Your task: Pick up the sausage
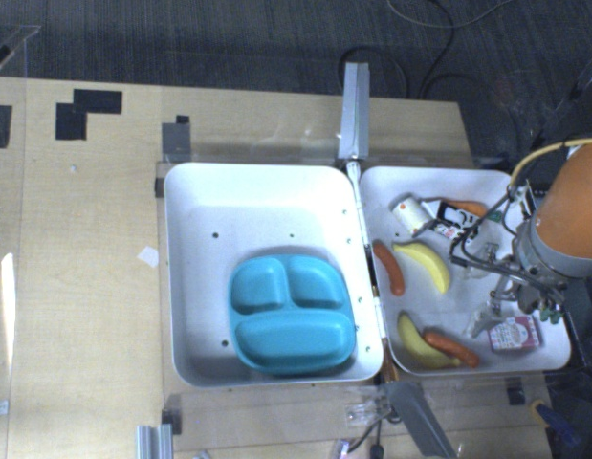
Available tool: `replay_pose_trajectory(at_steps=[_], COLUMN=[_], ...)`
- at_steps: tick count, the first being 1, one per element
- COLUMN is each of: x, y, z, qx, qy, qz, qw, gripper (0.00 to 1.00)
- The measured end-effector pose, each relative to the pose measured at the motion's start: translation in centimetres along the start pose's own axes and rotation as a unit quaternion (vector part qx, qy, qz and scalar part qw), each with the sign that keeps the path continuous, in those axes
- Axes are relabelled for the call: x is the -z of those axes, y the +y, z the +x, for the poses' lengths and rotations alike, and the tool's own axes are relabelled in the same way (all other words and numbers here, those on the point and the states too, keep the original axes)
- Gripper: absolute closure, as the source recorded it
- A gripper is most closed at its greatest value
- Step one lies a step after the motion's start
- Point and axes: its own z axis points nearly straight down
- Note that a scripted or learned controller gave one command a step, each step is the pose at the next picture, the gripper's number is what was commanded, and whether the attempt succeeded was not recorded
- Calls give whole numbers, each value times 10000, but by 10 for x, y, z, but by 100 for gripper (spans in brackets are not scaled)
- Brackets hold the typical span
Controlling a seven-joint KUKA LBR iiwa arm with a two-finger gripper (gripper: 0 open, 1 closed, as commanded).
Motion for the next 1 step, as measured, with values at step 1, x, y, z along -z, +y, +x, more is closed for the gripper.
replay_pose_trajectory(at_steps=[1], x=[18], y=[37], z=[-14], qx=[-204], qy=[-2], qz=[-2], qw=[9998], gripper=[0])
